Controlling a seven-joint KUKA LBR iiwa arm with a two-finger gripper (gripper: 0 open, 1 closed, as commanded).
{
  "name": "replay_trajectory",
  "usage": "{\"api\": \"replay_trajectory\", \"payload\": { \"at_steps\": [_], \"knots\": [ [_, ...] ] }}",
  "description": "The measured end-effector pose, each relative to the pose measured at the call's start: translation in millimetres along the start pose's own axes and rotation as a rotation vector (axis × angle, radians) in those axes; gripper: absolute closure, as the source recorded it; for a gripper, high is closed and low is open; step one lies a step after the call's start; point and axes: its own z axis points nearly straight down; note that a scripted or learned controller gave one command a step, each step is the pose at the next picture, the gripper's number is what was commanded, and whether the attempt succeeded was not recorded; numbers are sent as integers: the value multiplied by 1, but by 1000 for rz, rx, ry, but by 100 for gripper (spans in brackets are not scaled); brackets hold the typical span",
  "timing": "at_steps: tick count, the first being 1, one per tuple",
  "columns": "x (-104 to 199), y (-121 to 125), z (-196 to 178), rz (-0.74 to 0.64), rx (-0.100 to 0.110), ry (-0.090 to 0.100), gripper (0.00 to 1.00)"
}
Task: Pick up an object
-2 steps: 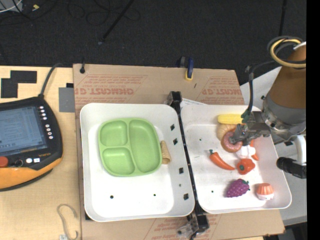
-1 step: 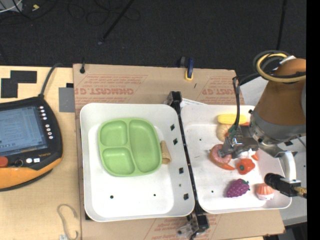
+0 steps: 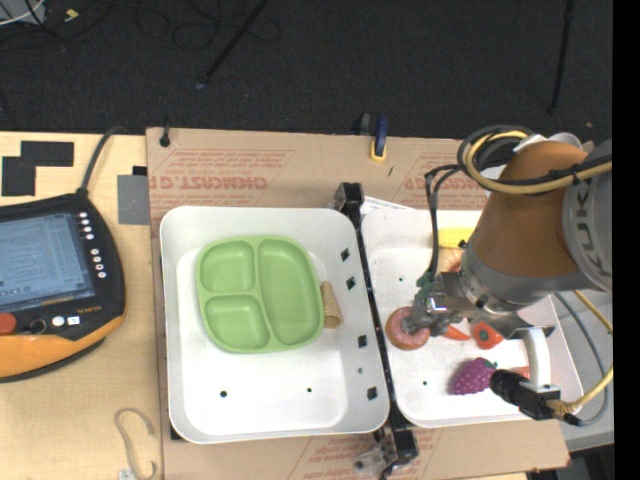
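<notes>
My gripper point(image 3: 428, 313) hangs low in the right bin point(image 3: 400, 258), right over a pinkish-brown round object point(image 3: 404, 330) that its tip partly covers. A purple grape bunch point(image 3: 473, 377) lies near the bin's front. Small red-orange pieces point(image 3: 484, 335) sit beside the wrist. Behind the arm, a yellow item point(image 3: 455, 238) peeks out at the bin's back. The arm's orange band point(image 3: 535, 203) and grey body hide the bin's right half.
The left bin point(image 3: 190, 388) holds a green three-compartment plate point(image 3: 259, 293) with a tan cork-like piece point(image 3: 331, 305) at its right edge. A black divider point(image 3: 365, 308) separates the bins. On the bench at the far left lies a teach pendant point(image 3: 50, 278).
</notes>
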Motion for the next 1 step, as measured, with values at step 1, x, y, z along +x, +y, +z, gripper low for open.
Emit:
{"api": "replay_trajectory", "payload": {
  "at_steps": [1],
  "knots": [
    [-7, 4, 2, 2, -3, -2, 100]
  ]
}}
